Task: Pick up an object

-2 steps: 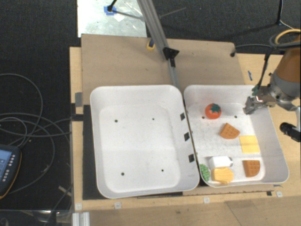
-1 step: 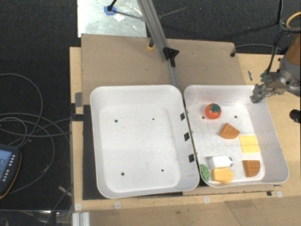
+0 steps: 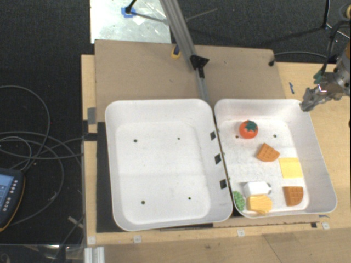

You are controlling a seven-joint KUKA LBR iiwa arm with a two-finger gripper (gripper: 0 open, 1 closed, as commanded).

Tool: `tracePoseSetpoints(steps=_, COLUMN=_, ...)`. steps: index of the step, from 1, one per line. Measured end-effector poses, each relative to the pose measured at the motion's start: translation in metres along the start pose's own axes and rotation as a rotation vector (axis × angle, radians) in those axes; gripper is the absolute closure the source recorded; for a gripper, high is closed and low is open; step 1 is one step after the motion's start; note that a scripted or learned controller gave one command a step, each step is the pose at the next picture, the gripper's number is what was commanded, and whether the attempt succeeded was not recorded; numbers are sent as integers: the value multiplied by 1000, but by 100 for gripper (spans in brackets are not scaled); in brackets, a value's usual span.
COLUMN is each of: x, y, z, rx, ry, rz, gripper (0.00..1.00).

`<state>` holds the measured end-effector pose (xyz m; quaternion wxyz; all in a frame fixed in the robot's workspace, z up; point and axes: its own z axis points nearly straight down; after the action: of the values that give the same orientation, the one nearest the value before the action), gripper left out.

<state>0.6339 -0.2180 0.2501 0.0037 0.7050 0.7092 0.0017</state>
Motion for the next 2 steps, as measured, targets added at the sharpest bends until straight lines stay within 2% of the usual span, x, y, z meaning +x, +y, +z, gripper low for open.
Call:
tracePoseSetpoints(steps=1, x=54, y=-4, z=11, rx=7, ry=5, rz=-4, gripper=100)
tracePoseSetpoints(steps=2, x=110, y=-13, z=1, rx=5, ry=4, rz=-5, gripper=100)
